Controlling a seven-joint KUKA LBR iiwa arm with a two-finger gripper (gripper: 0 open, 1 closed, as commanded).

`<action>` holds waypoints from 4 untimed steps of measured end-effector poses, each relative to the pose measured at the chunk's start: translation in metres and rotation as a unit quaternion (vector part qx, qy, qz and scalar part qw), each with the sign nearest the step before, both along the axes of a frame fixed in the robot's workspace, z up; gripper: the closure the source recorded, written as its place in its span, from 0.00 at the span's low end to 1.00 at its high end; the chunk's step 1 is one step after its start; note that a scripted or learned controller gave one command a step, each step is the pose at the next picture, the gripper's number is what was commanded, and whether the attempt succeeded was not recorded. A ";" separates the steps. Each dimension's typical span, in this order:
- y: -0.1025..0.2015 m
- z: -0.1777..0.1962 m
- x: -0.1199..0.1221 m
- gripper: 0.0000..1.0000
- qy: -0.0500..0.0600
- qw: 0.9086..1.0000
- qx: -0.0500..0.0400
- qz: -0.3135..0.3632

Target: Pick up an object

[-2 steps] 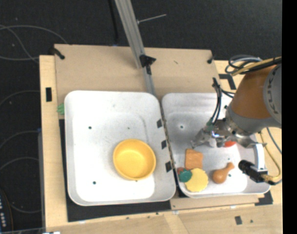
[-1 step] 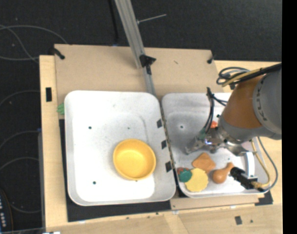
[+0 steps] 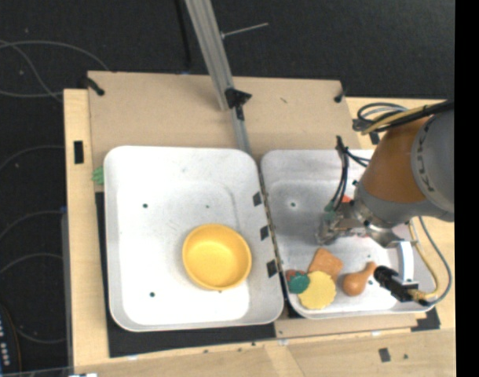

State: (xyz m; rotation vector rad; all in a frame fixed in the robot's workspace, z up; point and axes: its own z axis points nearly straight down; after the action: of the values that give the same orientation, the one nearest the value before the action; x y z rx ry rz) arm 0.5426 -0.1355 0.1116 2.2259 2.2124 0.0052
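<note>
Grey arm (image 3: 408, 171) above right bin (image 3: 302, 179), hand (image 3: 331, 230) near orange wedge (image 3: 326, 261).

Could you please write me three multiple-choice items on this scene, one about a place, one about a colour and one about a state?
1. Where does the round yellow plastic bowl sit?
A. left white bin
B. right white bin
C. bare bench

2. What colour is the band above the arm's wrist?
A. blue
B. orange
C. green

3. How does the bowl stand?
A. upside down
B. on its side
C. upright, opening up

Answers: 1 A, it rests on the left white bin floor. 2 B, the orange band shows above the claw. 3 C, its hollow inside faces the camera.
</note>
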 end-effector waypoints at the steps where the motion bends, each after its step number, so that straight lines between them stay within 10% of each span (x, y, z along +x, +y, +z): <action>1: -0.003 0.060 -0.006 1.00 -0.002 1.000 -0.001 0.001; 3: 0.001 0.165 0.001 1.00 -0.001 1.000 -0.001 0.005; 4: 0.046 0.150 -0.003 1.00 0.002 1.000 0.000 0.006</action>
State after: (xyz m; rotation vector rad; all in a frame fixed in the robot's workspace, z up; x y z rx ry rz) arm 0.5397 -0.0891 0.2617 2.2149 2.2265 0.0000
